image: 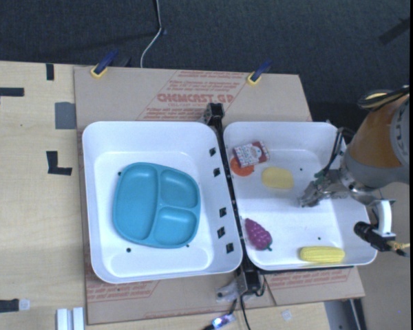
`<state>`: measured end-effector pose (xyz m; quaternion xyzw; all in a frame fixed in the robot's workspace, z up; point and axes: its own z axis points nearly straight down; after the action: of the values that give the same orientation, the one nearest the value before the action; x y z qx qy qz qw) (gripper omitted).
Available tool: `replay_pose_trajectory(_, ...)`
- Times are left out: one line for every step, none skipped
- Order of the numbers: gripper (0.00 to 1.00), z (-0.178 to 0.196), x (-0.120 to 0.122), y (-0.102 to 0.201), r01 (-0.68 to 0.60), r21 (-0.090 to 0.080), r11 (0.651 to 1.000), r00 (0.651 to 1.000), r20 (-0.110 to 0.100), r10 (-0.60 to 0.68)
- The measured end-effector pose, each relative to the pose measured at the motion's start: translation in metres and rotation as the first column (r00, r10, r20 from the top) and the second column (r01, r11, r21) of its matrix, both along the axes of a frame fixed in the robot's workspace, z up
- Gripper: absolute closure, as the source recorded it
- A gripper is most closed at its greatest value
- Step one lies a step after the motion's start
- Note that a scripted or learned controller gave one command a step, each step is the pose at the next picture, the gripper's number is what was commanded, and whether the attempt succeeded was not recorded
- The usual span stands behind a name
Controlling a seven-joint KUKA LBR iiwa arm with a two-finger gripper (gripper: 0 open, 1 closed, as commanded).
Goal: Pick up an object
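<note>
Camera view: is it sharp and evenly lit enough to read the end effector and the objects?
Camera view: soft overall; white bins bright, no harsh glare; blue tray, corn and grapes readable; end effector small, blurry and dark.

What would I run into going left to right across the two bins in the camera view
Blue divided plate in the left bin → purple grapes → yellow lemon-like piece → gripper → grey and orange arm.
</note>
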<state>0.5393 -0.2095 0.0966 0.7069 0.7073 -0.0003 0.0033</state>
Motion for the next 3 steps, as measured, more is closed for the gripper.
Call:
replay_pose_trajectory(1.0,0.043,-0.006,-0.001,0.001,0.005,1.0,1.0,-0.004,-0.001)
replay_pose_trajectory(1.0,0.104,-0.01,0.003,-0.001,0.004,1.0,1.0,0.0,0.001)
replay_pose_trajectory(1.0,0.156,-0.018,-0.002,0.0,0.003,1.0,1.0,0.0,0.0)
